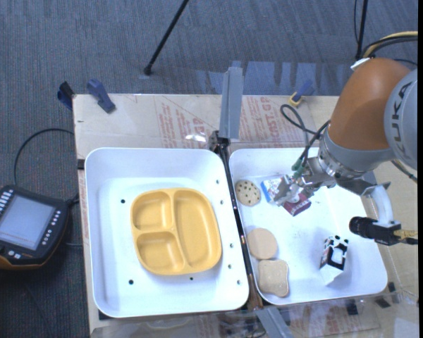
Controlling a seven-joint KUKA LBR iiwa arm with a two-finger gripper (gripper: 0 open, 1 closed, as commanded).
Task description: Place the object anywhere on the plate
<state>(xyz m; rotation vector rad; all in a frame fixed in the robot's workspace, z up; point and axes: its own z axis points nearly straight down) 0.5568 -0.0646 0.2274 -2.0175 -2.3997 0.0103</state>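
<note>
Arm: the grey arm with its orange band is seen reaching in from the right, bent down over the right bin [378,273], the wrist tilted toward the bin's upper left part.
Gripper: the gripper [294,189] is held low over a small packet; whether the fingers are released or clenched cannot be told, since they are blurred against the packet.
Packet: a small crinkled packet [296,204], dark red and white with a bluish-white part at its left, is seen lying at the gripper's tip; whether it is touched cannot be told.
Plate: a yellow plastic plate [176,229], rounded at the corners and divided into three compartments, is set in the middle of the left bin [106,182].
Right bin contents: a round speckled cookie [247,192] is placed at the upper left; a round tan bun [261,243] and a pale squarish bread piece [273,277] are laid near the lower left, just beside each other; a black and white box-like object [333,253] is found toward the lower right.
Bins: both are shallow, white and smooth, set side by side on a brown board [148,122].
</note>
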